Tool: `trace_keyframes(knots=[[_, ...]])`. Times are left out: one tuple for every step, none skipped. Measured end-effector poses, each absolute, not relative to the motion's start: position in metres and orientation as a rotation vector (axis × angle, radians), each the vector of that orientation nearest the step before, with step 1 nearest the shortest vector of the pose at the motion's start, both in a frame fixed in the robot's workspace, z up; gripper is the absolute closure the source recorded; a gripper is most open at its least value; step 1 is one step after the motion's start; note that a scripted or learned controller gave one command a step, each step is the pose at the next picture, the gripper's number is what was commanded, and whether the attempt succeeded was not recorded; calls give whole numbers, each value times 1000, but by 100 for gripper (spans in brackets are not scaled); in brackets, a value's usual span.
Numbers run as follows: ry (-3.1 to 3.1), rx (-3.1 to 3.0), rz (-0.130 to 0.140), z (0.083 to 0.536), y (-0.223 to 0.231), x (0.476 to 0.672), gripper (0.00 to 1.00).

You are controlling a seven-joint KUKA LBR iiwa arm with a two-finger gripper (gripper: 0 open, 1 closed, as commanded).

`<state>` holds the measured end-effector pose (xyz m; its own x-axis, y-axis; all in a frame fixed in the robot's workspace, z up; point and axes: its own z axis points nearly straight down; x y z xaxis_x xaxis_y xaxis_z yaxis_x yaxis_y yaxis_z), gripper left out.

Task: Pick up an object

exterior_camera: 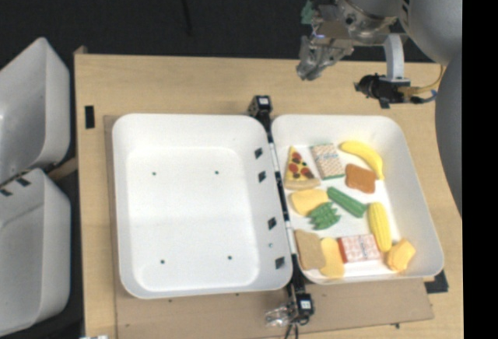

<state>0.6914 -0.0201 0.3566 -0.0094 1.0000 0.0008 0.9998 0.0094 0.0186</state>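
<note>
Camera view: hand [313, 65] hangs high over the bench [194, 85], at 12 o'clock of the right bin [416, 174], nothing between its fingers; can't tell if it is released or clenched. Left bin [124, 197] at 9 o'clock. Toy food crowds the right bin: pizza [299, 166], banana [364, 155], corn [379, 225], pickle [346, 201]. Judgement: approach not begun. To do it well, pick an item with free sides, the banana at 1 o'clock or the corn at 3 o'clock, come straight down, and close across the narrow width.
</note>
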Motion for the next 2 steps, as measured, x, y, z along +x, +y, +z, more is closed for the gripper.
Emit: trace_keyframes(knots=[[2220, 2203, 24, 562, 35, 689, 100], [2230, 2214, 0, 549, 86, 619, 100]])
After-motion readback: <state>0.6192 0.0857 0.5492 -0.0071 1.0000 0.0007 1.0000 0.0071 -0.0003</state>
